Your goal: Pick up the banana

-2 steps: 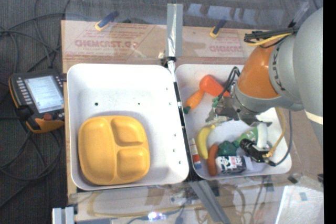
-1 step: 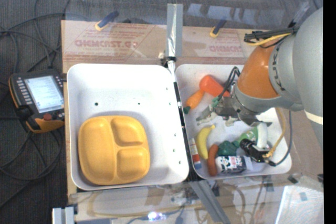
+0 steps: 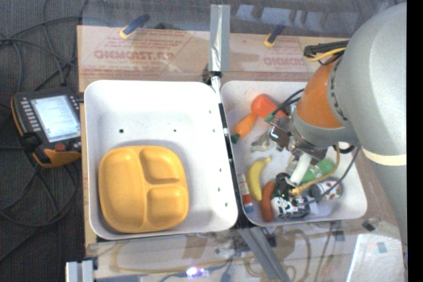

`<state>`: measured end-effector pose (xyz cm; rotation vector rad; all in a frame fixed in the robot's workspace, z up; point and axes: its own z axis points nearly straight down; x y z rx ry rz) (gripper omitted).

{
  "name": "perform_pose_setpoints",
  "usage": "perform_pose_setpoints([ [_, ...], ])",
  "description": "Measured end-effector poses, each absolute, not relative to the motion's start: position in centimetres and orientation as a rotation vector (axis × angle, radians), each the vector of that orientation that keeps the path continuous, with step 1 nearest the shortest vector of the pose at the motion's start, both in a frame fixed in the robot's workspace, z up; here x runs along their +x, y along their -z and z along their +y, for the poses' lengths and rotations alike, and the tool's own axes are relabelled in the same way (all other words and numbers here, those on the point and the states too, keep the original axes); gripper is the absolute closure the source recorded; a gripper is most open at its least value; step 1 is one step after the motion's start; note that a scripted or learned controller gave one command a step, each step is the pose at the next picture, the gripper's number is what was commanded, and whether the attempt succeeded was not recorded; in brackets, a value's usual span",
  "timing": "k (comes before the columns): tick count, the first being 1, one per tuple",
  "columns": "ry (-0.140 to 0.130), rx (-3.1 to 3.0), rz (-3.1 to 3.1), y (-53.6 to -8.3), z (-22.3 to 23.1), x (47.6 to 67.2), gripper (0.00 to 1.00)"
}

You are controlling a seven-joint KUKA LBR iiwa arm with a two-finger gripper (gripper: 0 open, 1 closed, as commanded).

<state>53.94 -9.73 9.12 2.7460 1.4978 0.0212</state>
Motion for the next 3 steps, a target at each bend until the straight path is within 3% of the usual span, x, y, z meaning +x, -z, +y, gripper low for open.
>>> perform_pose_setpoints([
  [1,-0.019,2.807,1.379,-9.1,-10.3,51.8,0.0],
  [2,0.008,2.81,1.407,-18.3,-4.1,49.9,0.0],
  [3,0.01,2.838,1.354,-18.2,-4.3,51.0,0.0],
])
